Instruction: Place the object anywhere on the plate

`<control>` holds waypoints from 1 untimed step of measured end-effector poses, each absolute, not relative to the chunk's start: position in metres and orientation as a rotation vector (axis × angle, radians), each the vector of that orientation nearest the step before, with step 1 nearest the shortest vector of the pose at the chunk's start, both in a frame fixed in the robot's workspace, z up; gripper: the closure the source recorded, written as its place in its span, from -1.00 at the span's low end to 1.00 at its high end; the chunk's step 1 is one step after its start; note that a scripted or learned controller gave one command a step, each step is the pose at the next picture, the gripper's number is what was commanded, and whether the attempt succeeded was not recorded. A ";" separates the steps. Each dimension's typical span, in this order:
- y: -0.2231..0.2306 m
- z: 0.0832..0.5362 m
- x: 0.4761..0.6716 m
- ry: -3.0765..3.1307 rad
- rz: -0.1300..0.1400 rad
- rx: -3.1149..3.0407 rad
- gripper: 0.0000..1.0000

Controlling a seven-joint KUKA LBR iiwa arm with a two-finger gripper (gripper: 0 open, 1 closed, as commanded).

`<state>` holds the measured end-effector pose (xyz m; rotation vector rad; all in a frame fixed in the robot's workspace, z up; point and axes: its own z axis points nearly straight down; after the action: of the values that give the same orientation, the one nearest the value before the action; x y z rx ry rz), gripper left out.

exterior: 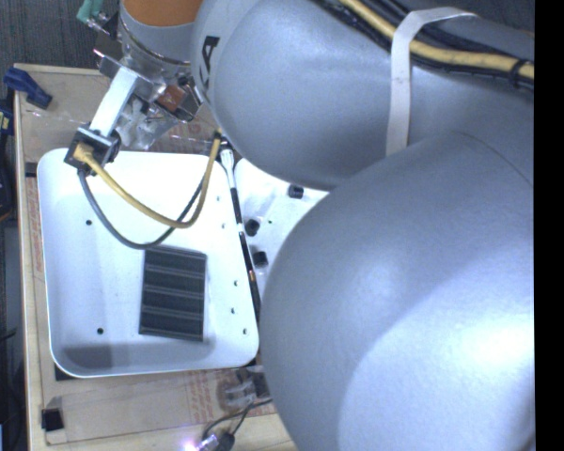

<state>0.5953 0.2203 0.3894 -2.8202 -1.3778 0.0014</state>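
Arm (404, 280) blocked most of the right side and covered nearly all of the right bin (280, 216). Gripper (148, 113) sat above the far edge of the left bin (52, 252), a bit left of its middle. Couldn't tell whether it was released or clenched. Dark ribbed block (174, 294) lay flat on the left bin's floor, toward the near side, long side running near-far, well apart from the gripper. Wooden bench (122, 404) showed along the near edge.
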 end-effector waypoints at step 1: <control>0.219 0.370 0.532 -1.716 0.011 -2.627 1.00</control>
<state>0.5320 0.2192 0.3695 -2.6266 -1.7164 0.0107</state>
